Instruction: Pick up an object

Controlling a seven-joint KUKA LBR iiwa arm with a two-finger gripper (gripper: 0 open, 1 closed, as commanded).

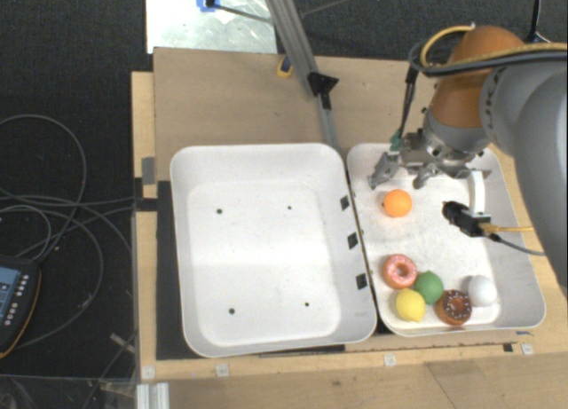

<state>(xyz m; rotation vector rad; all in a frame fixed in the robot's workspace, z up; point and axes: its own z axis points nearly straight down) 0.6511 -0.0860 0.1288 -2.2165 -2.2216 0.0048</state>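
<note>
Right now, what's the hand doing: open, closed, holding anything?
Hand: open, holding nothing, poised just above the orange ball in the right bin.

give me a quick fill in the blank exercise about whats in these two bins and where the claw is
1. The claw hovers over the ____ bin, just above the orange ball.
2. The pink frosted donut lies right next to a ____ ball.
3. The chocolate donut sits between the yellow ball and a ____ ball.
4. The arm's band above the wrist is ____.

Missing words: right; green; white; orange
</note>
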